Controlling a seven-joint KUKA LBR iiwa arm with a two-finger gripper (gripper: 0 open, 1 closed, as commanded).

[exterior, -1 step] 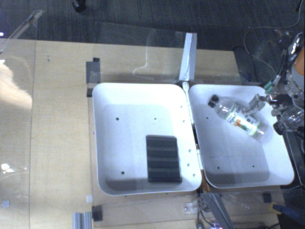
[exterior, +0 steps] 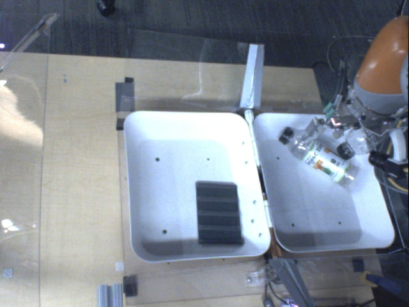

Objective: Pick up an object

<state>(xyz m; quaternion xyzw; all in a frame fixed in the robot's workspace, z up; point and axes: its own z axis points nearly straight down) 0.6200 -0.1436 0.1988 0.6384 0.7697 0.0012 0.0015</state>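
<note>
In right bin, clear green-labelled bottle [exterior: 323,162]

We see our grey KUKA arm [exterior: 382,88] with its rounded orange band, dark cables looping beside its pale metallic wrist.

We see two shallow white bins side by side at mid-frame: the left bin [exterior: 140,171] and the right bin [exterior: 377,229], on a pale wooden bench [exterior: 70,190]. Dark carpet [exterior: 192,11] crosses the top.
</note>
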